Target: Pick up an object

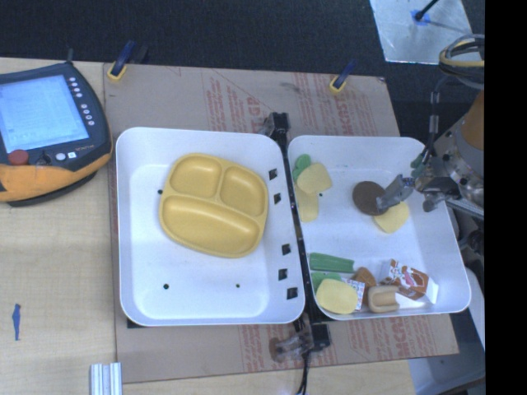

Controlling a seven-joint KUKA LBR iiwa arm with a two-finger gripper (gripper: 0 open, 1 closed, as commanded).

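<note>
step in hand: approach to a pick, not yet a grasp. the gripper (405, 189) is low inside the right bin (329, 148), near that bin's right edge and toward its far side. one dark finger (395, 194) slants down to the left, its tip touching or just above the brown round piece (366, 196) and just beside the pale yellow piece (392, 218) that lies nearer the bin's front. the second finger cannot be made out, so whether the jaws are spread or pressed together cannot be told. nothing is seen held between them.

next move, as judged: the fingers need to straddle one of these two pieces, most likely the brown one, close on it, then lift straight up. both pieces look flat and lie close together, so a clean grip on one alone may be difficult.

arm pose: the arm (461, 171) reaches in over the right bin's right edge, wrist angled down and leftward.

elsewhere: a yellow divided tray (216, 204) lies in the left bin (140, 220); mixed small items (370, 290) are crowded along the right bin's front edge.
</note>
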